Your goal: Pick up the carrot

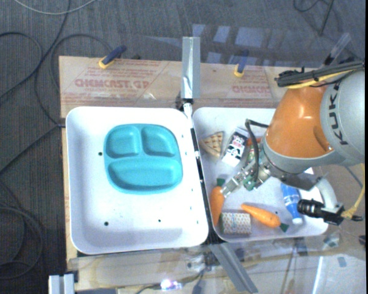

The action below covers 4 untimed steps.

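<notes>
Carrot (261,215): lay at the right bin's (267,233) five o'clock.
Gripper (230,185): hovered apart, at carrot's ten o'clock; finger state unclear.

We are seeing the gripper (229,185) hovering in the right bin (203,164) just above the carrot (262,215), with a blue tray (143,158) sitting in the left bin (86,182).
</notes>
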Each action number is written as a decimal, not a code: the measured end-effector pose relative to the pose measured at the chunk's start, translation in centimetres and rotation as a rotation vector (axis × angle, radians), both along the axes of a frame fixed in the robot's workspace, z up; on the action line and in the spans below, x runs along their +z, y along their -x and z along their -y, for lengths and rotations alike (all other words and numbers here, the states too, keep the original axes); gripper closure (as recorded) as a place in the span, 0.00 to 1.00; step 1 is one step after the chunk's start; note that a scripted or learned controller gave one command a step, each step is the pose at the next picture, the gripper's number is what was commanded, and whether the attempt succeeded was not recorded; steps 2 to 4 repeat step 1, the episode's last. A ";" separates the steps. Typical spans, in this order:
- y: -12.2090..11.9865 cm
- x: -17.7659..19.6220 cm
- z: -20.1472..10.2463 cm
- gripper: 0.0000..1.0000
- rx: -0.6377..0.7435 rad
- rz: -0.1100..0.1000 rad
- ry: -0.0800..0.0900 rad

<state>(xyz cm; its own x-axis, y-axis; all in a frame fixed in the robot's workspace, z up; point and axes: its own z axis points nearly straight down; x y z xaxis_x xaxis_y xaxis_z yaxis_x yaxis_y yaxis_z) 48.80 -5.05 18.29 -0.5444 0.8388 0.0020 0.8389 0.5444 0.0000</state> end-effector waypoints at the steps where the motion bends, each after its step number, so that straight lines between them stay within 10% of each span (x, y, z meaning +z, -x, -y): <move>1: 0.0 0.0 0.0 0.00 0.000 0.000 0.000; 4: 0.0 0.0 0.0 0.00 0.000 0.000 0.000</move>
